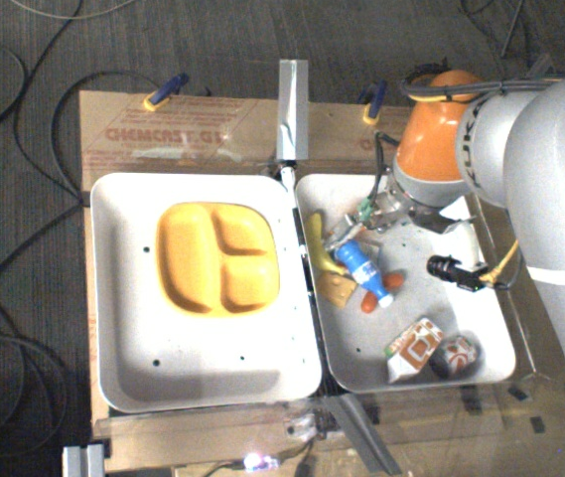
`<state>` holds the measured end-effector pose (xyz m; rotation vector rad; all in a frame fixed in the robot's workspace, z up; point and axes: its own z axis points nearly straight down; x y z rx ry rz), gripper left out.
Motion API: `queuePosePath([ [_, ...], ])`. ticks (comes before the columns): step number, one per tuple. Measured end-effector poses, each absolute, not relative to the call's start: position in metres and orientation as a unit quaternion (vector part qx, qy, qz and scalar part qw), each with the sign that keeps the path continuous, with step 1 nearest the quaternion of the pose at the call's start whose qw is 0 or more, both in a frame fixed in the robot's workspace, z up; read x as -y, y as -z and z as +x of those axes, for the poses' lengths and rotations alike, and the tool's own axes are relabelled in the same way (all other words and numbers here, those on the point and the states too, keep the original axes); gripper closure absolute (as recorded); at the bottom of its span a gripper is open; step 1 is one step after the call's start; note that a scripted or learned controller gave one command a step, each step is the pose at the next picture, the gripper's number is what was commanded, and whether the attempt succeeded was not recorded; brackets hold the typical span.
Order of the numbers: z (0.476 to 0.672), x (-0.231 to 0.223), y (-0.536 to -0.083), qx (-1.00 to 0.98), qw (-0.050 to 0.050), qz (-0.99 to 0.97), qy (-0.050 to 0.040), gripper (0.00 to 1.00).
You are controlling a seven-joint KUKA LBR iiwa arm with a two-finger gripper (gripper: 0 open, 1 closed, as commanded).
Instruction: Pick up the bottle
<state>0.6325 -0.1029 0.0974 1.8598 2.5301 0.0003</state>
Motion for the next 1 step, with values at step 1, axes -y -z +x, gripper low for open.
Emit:
queuePosePath([
  [1, 0.6325, 0.1024, -0.1061, -0.805, 0.000, 0.593, -0.0014, 1.00],
])
